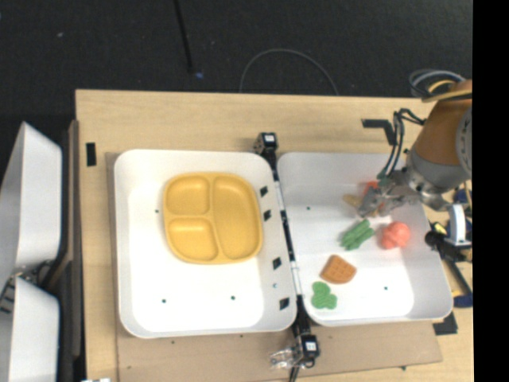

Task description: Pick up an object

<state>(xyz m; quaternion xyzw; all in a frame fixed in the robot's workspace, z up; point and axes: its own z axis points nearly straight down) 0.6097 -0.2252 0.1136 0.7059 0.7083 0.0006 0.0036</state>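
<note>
Reaching in from the right, arm (436,153) hangs low over right bin (318,183)

You look down on a pale wooden bench (199,118) standing on a dark floor (119,30), with a thin cable (179,26) lying across it.

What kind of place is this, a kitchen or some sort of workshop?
Most likely a robot test lab, not a kitchen. A wooden bench bears two white bins, one with a yellow divided plate, the other with small toy foods, and a robot arm reaches in.
</note>
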